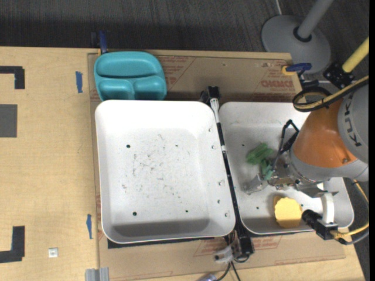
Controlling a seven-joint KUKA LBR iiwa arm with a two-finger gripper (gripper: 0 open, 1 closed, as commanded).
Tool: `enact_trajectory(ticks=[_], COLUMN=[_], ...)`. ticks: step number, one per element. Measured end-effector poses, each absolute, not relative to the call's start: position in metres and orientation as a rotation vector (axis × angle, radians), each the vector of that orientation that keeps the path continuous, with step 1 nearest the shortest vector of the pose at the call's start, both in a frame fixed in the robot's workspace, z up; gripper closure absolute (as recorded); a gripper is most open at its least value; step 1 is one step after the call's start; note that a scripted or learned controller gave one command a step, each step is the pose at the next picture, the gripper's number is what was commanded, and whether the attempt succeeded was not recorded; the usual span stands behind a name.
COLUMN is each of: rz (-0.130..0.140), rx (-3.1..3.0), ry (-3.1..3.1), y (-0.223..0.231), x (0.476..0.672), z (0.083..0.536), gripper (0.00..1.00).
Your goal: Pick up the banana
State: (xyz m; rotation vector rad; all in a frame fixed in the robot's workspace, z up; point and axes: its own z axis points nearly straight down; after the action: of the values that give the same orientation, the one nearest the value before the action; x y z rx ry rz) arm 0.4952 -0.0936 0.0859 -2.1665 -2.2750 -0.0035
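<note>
Black "KU" lettering on arm [351, 139]

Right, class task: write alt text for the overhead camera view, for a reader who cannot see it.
A grey and orange robot arm reaches from the right into the right white bin, its gripper low beside a green object and a yellow object. The left white bin sits alongside, with a teal tray behind it.

Arm [337, 139] cut off at right edge; green object [258, 155] partly hidden behind wrist, shape unclear.
</note>
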Motion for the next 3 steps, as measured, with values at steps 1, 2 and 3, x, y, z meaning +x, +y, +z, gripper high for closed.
enact_trajectory(ticks=[1, 2, 3], rz=[-0.003, -0.002, -0.001], rx=[-2.408, -2.224, -2.106], ry=[-2.021, -2.218, -2.331], y=[-0.093, 0.009, 0.1], x=[0.605, 0.572, 0.558], z=[0.086, 0.198, 0.206], gripper=[0.0, 0.0, 0.0])
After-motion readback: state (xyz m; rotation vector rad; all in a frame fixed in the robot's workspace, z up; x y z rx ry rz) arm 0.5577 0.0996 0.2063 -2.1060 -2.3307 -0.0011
